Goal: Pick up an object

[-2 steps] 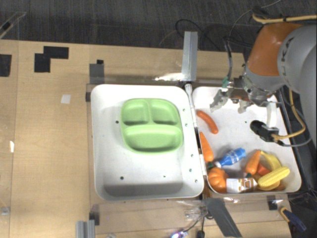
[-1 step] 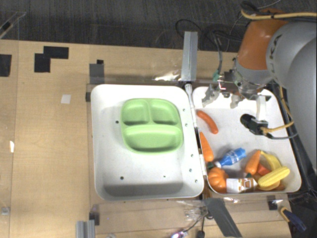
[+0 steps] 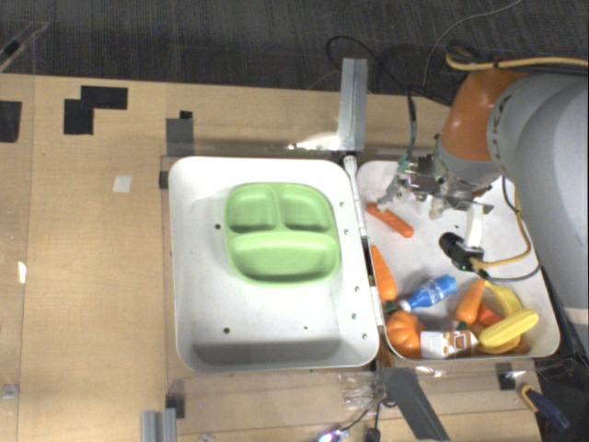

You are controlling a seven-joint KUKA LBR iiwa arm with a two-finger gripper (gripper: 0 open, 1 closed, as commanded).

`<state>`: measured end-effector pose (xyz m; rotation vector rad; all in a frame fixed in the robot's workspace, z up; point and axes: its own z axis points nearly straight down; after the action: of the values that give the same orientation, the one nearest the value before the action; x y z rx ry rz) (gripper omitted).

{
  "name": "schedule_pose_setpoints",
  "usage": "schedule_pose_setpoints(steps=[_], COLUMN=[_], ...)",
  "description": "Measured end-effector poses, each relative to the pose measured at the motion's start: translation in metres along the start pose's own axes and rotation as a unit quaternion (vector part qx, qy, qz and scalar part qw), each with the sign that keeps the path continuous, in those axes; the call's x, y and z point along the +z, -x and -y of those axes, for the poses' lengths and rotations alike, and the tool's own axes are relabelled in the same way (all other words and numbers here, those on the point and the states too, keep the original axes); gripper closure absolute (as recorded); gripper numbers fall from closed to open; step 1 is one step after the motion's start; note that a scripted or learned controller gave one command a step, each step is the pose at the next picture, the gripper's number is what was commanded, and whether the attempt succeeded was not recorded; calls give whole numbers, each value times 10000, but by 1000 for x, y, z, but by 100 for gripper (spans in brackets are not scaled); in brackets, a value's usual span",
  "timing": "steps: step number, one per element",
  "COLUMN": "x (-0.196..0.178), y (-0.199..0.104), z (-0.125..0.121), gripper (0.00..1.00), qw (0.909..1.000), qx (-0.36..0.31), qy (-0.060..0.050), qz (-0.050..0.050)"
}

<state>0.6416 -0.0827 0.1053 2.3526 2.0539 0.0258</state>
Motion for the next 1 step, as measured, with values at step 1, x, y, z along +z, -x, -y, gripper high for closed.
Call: schedule_pose_setpoints(steps=[1], x=[19], y=[82], z=[-14], gripper=[0], qw=[9999], qx=[123], qy=[-87], qz=[11])
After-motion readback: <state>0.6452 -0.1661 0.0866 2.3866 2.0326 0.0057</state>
